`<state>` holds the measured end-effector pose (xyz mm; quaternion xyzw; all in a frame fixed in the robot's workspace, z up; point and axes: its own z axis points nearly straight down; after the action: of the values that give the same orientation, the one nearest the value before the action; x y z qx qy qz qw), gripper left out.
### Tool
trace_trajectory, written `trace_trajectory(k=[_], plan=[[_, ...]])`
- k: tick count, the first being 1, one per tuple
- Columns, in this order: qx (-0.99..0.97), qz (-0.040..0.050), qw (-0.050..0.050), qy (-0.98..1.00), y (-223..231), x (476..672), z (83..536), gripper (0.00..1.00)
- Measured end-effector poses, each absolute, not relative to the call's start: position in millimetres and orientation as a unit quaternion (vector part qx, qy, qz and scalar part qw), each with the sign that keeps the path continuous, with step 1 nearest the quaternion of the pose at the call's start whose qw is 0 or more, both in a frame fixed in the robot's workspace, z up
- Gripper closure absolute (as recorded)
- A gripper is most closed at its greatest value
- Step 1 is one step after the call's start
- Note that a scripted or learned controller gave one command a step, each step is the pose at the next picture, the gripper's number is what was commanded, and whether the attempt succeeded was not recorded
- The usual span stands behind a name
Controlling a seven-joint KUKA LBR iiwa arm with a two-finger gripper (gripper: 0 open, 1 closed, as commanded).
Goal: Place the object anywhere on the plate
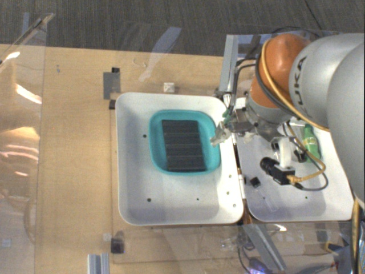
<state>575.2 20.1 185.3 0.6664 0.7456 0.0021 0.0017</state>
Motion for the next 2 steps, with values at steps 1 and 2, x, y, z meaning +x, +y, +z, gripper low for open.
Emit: trace_trajectory(k=[1, 2], plan=[[0.641, 0.0010, 0.002, 0.768, 22.2, 664.2, 184.9, 0.00], [0.641, 0.0012, 0.002, 0.768, 22.4, 664.3, 185.2, 0.00]])
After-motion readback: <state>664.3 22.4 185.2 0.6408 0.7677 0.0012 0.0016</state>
